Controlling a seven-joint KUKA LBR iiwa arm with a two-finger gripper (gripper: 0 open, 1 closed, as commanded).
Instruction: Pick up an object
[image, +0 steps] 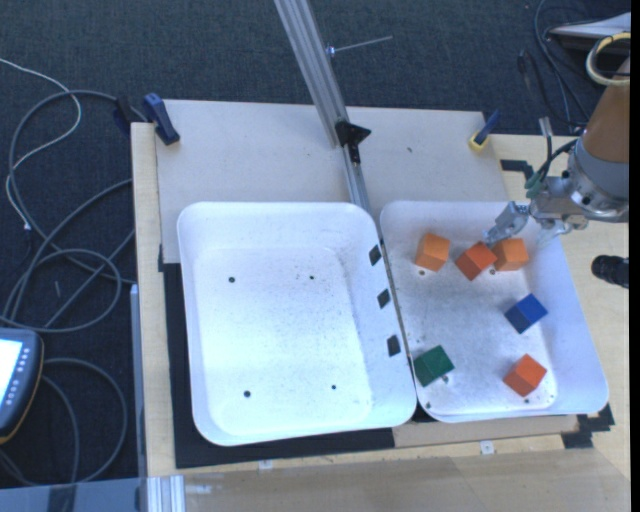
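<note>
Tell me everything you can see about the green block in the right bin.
The green block is a small, dark green cube with a matte, plain look. It sits flat on the floor of the right bin, in the near left corner, close against the wall shared with the left bin. It stands alone, touching no other block, far from the tool.

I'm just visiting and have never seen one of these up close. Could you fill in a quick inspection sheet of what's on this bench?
Surface: bench bearing left bin and right bin, side by side.
Job's things: in the right bin, three orange cubes, red-orange cube, blue cube, green cube.
Clutter: blue clamp at the bench's far left corner.
Grippers: gripper over the far cubes; jaws unclear.
Cables: white cables on the floor, left.
Surroundings: dark carpet, metal pole.
</note>
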